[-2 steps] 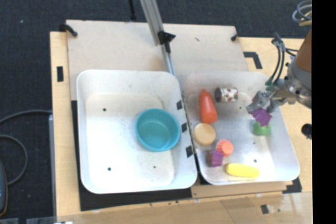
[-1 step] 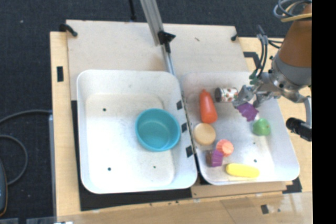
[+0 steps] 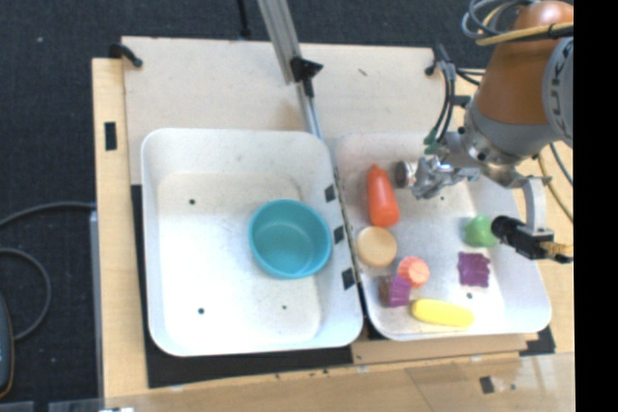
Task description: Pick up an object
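Hand (image 3: 432,177) grip state unclear, over right bin (image 3: 537,299) | orange carrot (image 3: 382,198) just beside | teal bowl (image 3: 290,238) in left bin (image 3: 179,159)

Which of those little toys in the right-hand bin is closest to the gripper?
The long orange-red carrot-shaped toy, lying just left of the gripper. The green ball, tan round piece and yellow banana-like toy all sit farther off.

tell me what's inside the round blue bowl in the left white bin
The round blue bowl in the left white bin shows only its own blue inner surface, nothing resting in it. Whatever is under the bowl is covered.
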{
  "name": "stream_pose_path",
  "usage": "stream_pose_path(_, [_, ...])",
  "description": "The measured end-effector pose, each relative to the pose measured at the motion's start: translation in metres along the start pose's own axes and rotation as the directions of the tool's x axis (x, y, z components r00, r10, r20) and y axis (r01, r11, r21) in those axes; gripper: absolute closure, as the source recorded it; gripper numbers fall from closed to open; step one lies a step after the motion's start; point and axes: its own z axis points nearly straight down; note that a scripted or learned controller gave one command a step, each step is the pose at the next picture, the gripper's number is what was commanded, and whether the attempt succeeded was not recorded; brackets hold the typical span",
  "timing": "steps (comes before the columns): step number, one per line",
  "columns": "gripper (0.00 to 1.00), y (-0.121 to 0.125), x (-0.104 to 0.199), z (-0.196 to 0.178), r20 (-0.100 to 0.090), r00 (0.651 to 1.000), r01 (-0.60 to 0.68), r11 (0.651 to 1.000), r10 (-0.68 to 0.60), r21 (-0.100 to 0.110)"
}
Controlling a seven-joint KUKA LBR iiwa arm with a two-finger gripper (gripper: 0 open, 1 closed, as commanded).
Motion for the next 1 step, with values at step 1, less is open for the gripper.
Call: stream_pose_path(1, [1.0, 0.0104, 0.0623, -0.0059, -0.002, 1.0, 0.002, 1.0, -0.002, -0.001])
